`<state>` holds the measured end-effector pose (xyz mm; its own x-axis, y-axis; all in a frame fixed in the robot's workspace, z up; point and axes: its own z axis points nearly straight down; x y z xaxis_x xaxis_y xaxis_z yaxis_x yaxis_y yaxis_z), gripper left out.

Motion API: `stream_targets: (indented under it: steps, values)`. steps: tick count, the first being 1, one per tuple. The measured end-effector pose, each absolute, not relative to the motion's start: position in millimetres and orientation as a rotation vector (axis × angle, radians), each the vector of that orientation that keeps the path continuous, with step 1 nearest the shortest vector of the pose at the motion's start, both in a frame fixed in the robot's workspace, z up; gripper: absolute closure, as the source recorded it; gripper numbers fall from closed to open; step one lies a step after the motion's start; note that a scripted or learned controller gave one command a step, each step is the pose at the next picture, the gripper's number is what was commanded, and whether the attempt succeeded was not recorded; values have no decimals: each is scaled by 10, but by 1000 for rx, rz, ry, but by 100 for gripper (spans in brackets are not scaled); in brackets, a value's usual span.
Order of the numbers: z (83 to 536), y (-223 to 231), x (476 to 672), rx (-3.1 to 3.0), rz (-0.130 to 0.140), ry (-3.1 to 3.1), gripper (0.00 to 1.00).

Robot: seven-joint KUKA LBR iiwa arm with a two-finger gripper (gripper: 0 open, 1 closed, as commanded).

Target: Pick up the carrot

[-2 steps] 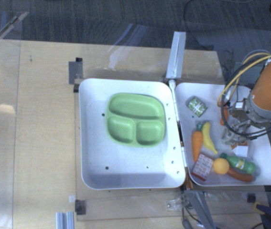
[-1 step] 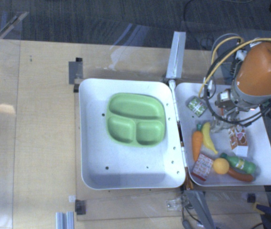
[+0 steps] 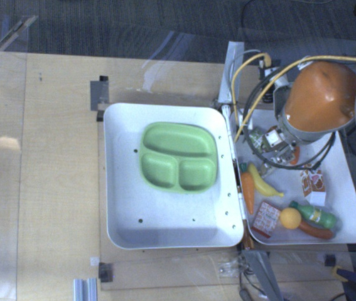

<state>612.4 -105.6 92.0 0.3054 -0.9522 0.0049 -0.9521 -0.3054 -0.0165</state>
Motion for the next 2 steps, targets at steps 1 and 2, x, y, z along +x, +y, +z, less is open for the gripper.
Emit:
stream_targets:
  steps: [1,2]
  values:
    - [919,-831,6281,-2534,-20,1840,100]
    - [899,-837,6720,-2742,-14,1516,100]
